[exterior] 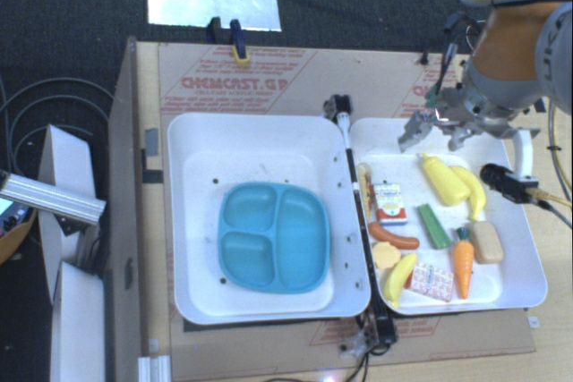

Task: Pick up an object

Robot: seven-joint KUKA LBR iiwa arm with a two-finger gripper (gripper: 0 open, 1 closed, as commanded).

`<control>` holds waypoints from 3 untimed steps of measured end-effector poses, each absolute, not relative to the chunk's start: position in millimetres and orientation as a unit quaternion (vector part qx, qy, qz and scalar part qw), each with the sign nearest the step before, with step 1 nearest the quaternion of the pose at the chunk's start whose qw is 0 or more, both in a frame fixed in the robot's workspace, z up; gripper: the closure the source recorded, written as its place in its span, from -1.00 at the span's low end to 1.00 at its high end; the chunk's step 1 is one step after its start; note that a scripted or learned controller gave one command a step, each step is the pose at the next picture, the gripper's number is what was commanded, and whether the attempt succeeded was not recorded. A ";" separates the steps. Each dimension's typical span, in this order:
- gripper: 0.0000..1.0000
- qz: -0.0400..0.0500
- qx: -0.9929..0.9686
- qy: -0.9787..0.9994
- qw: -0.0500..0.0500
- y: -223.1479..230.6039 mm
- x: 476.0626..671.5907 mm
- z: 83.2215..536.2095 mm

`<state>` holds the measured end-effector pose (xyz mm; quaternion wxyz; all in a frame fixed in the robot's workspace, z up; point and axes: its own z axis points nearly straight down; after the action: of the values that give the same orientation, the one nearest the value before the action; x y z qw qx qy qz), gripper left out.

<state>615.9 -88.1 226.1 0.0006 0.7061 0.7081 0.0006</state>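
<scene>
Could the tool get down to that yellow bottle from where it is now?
Probably yes. The tool hangs over the right bin's far end, above the yellow bottle, which lies uncovered. A banana lies alongside, so the fingers may nudge it.

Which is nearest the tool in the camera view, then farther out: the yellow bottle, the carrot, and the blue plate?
From the tool:
1. Yellow bottle, just below it in the right bin.
2. Carrot, lower in the same bin, near its front edge.
3. Blue plate, across the divider in the left bin.
</scene>
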 end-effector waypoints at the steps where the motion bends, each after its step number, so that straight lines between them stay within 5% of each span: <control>1: -1.00 -0.001 0.708 0.706 0.000 -148.2 594.7 181.2; 2: -1.00 -0.001 0.708 0.707 -0.001 -174.6 593.1 79.3; 3: 1.00 0.001 0.707 0.708 0.001 -173.0 595.2 95.0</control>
<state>595.2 -173.0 95.0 0.0014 0.7067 0.7075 0.0010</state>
